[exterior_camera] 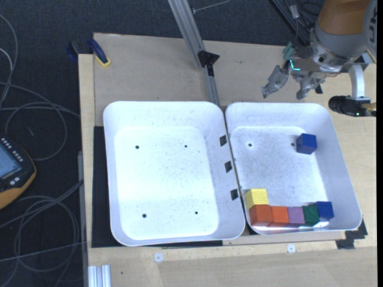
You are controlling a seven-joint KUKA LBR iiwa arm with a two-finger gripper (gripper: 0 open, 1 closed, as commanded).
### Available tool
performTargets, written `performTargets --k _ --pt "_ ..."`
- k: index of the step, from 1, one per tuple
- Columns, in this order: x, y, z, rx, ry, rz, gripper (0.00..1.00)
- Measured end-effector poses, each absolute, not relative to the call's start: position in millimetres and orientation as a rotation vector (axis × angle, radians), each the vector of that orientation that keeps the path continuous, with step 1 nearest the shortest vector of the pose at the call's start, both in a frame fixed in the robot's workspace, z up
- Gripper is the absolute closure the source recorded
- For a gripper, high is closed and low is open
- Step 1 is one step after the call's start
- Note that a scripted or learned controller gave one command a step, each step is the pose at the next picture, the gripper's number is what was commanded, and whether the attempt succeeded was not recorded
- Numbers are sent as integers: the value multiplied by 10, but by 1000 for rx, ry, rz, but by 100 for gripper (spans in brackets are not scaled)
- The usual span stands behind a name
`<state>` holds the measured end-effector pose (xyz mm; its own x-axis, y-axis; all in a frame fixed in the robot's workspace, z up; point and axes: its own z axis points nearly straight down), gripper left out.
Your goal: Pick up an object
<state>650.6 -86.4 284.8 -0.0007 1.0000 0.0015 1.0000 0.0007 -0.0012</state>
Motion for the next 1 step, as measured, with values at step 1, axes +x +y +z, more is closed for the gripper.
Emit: performTargets --k 1 --pt "6506 -865 2848 -2219 -2221 0 0"
